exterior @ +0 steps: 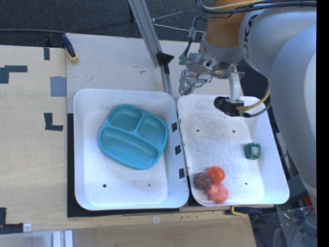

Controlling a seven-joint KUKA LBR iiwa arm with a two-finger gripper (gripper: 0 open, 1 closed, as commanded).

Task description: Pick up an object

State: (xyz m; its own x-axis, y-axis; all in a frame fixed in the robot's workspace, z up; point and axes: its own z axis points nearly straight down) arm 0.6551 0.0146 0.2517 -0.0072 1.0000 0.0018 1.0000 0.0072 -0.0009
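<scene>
— Where's your arm?
— Reaching in from the upper right; my claw (189,84) hangs above the right bin's (267,189) top-left corner.
— Gripping?
— Can't tell. Small objects (212,183) sit lower right.

No legible text, label, brand, number or sign anywhere; only part of dark lettering on the grey arm (288,40) casing near the orange band, cut off and unreadable.
</scene>
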